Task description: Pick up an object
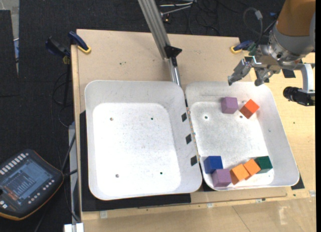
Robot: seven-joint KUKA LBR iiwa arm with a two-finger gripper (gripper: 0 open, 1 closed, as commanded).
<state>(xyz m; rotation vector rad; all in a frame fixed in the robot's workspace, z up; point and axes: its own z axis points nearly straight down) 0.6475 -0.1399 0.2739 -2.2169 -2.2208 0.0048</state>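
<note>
My gripper hangs open above the far edge of the right bin, with nothing between its fingers. Just below it in that bin lie a purple cube and an orange cube, side by side. Along the bin's near edge sit a blue cube, a second purple cube, two orange cubes touching each other, and a green cube.
The left bin lies beside the right one. A slanted metal pole crosses the bench's back. A teach pendant rests at the lower left, off the bench.
</note>
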